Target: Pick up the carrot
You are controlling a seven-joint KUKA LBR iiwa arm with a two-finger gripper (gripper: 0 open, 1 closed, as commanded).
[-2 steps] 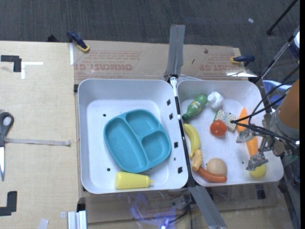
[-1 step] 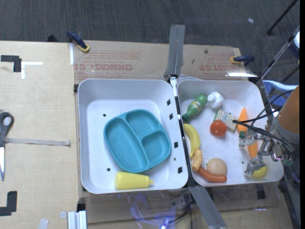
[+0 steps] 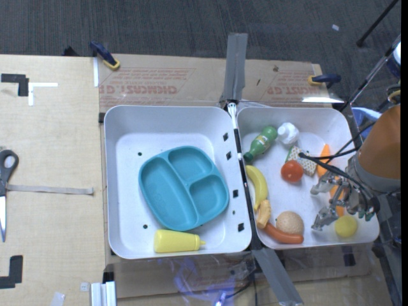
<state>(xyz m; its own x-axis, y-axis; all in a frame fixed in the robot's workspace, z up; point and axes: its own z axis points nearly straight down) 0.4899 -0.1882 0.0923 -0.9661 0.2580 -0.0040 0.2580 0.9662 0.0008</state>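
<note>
The slim orange plastic carrot [image 3: 325, 156] lies in the right-hand shallow white bin [image 3: 338, 116], near its right wall, partly crossed by dark cables and the arm's hardware, so just a short slanted stretch of it shows. Just below it the metal two-finger claw [image 3: 326, 203] hangs over the bin floor, its fingers spread wide with nothing between them. The grey arm with its orange band [image 3: 382, 148] enters from the right above it. Beside the lower finger sits a small yellow lemon-shaped ball [image 3: 346, 226].

To the carrot's left rests a round red tomato [image 3: 292, 171], and next to that a pale speckled rectangular piece [image 3: 301, 159]. Further up are a green plastic bottle [image 3: 261, 143] lying tilted and a white lumpy item [image 3: 288, 132]. Along the bin's left side lies a yellow banana [image 3: 257, 182], with a tan round bun [image 3: 289, 222] and a reddish-orange sausage [image 3: 280, 234] near the bottom edge.

The left-hand white bin [image 3: 118, 190] holds a teal three-compartment plate [image 3: 183, 187] and a yellow squeeze bottle [image 3: 176, 241] lying on its side. On the wooden worktop [image 3: 51, 171] at far left lie scissors [image 3: 5, 177].
</note>
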